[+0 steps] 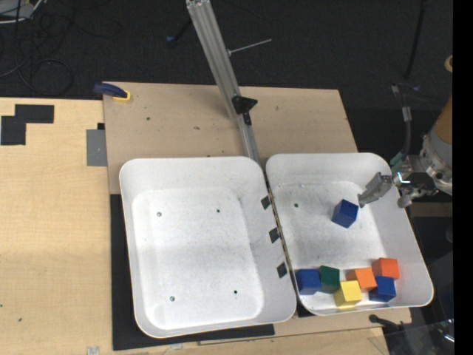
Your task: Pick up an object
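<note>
- Where the bench [222, 120] carries 2 shallow white bins side by side, the left bin [196, 246] is seen with only small dark dots on its floor.
- 7 small blocks are held in the right bin [403, 220].
- 1 blue cube [344, 213] is found alone near the middle of the right bin, tilted on the white floor.
- 6 blocks are clustered at the near edge of that bin: a blue block [307, 280], a green block [328, 277], a yellow block [348, 293], an orange block [365, 278], a red-orange block [386, 268] and a second blue block [383, 289].
- The gripper [383, 186] is placed over the right bin's far right side, just right of the lone blue cube; 1 grey finger [374, 189] is angled toward that cube.
- Nothing is seen between the fingers, and how far apart they stand cannot be told.
</note>
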`<state>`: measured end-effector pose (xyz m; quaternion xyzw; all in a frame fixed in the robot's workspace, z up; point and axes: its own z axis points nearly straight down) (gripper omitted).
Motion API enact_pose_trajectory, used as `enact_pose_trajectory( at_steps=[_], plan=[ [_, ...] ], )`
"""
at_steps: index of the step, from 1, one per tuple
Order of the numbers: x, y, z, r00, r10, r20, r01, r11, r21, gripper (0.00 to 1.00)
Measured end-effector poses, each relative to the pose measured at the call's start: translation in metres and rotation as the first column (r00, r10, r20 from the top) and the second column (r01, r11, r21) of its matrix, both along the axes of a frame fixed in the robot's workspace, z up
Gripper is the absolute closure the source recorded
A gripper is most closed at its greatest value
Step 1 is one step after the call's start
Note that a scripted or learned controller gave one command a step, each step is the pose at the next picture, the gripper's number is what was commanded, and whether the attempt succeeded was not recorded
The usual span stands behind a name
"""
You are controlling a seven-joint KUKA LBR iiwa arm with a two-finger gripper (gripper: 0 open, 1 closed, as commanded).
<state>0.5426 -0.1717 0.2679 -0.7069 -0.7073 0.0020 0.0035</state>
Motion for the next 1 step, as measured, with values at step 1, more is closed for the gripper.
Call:
enact_pose_trajectory(
  at_steps=[1],
  plan=[
    [0.0006,-0.0006,0.0023,1.000,-0.002,0.005,0.002,1.000,-0.001,0.00]
  ],
)
